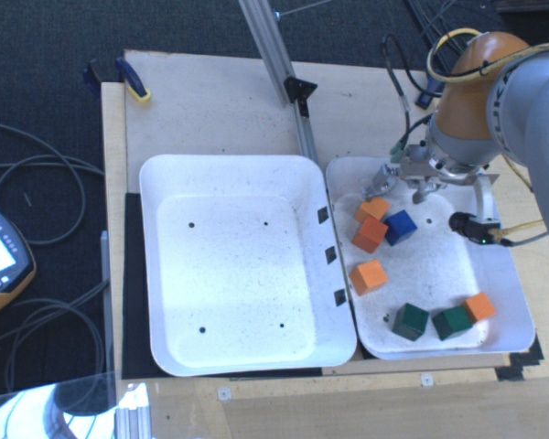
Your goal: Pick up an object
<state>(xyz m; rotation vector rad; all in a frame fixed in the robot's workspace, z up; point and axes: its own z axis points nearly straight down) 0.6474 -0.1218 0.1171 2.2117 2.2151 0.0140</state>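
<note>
Hovering over the far end of the right bin [508, 286], the gripper [404, 179] sat at the end of the grey arm [522, 99], which entered from the right of the view. Metal parts of the gripper were visible near the bin's far wall, but the separation of its tips could not be resolved, so whether the claw stood wide or narrow could not be told. No object was seen between its tips.

The nearest candidates formed a cluster of 3 cubes just toward the viewer from the gripper: an orange cube [375, 209] closest to it, a darker orange-red cube [370, 234] touching that one on the viewer's side, and a blue cube [400, 228] just beside both, on the side toward the arm. The controlling relation was therefore short: the orange cube lay almost directly below and slightly viewer-ward of the gripper, with no clear gap between it and its 2 neighbours.

Judged from this layout, a descent onto the cluster risked striking 2 cubes at once. A 2nd orange cube [368, 276] stood alone, farther from the gripper, near the left bin [156, 245].
</note>
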